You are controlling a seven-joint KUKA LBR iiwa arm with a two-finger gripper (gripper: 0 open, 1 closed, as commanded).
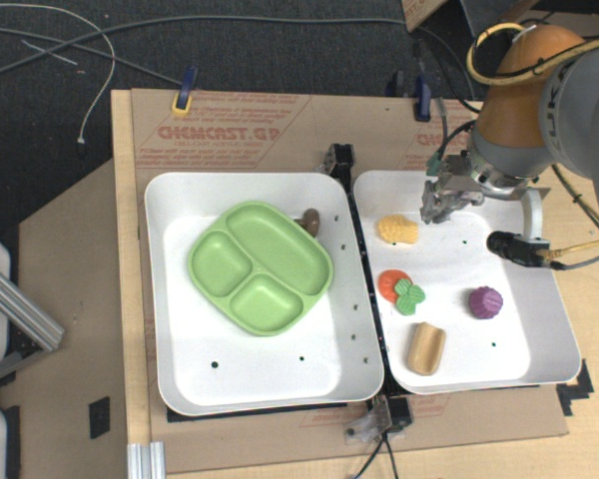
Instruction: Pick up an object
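Red print on cardboard sheet (230,128) under bins read "CHEMCAST GP" (partly blurred, mirrored copy near right bin). Claw (437,211) hung over right bin (539,337), far end; fingers too small and dark to judge, cannot tell apart or together, nothing seen between them. Yellow corn-like piece (398,231) lay just left of claw and a little nearer camera. Tomato with green leaf (399,288), purple item (485,302), tan cylinder (426,348) lay nearer camera still. Green divided tray (261,266) in left bin (180,357), well left of claw; small brown lump (309,222) touched tray edge. Blue clamp (186,90) at cardboard's far edge.
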